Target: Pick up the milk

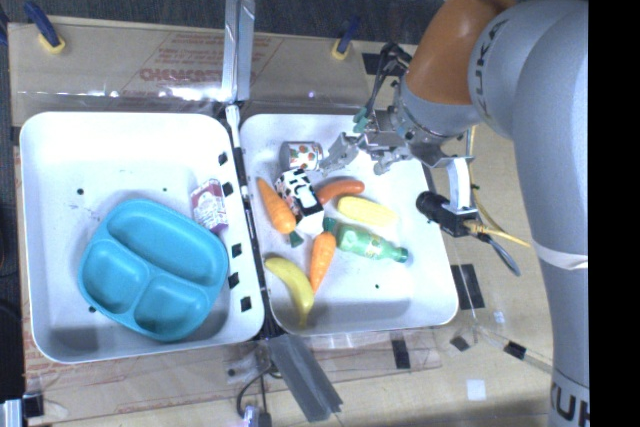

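Milk (299, 189), a small carton with black and white patches, lies in the right bin (430, 300), near its upper left part, among toy food. Just left of it is a carrot (276, 204), and to its right a red sausage (340, 188) and a yellow lemon (366, 211). A small can (301, 155) stands just above the milk. Below there is a green bottle (369, 245) lying on its side, a second carrot (321, 259) and a banana (290, 285) near the bottom wall. The jaws (352, 147) hang over the upper part of this bin, right of the can and a little above the sausage, apart from the milk; if they are wide or narrow I cannot tell, and nothing is seen between them. The arm (520, 65) comes from the right side. In the left bin (60, 140) a blue plate (150, 267) with three compartments lies, and a small red and white packet (209, 204) is beside it at the right wall. Both bins stand on the table (120, 55)
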You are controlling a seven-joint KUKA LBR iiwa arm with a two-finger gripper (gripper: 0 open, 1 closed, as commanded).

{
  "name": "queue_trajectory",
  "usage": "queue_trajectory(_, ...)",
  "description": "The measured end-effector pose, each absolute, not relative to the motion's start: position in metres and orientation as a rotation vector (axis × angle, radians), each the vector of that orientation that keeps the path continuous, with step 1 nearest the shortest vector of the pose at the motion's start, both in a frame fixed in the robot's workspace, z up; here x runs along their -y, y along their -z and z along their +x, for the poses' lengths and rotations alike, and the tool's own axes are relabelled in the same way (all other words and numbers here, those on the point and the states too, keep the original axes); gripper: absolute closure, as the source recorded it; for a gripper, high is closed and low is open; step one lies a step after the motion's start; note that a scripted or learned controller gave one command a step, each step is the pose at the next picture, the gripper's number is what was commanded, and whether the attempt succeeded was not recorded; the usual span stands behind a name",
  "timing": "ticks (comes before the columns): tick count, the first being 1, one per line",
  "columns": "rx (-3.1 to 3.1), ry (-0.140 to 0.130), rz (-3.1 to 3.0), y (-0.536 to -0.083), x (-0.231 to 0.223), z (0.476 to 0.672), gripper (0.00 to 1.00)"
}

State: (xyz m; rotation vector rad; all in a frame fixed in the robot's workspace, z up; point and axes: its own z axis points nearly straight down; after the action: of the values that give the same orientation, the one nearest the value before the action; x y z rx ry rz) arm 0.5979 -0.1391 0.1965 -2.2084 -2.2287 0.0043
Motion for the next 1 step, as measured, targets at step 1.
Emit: queue_trajectory(1, 2.569, -0.003, -1.802, -0.2202, 0.1738, 0.5756, 0.0)
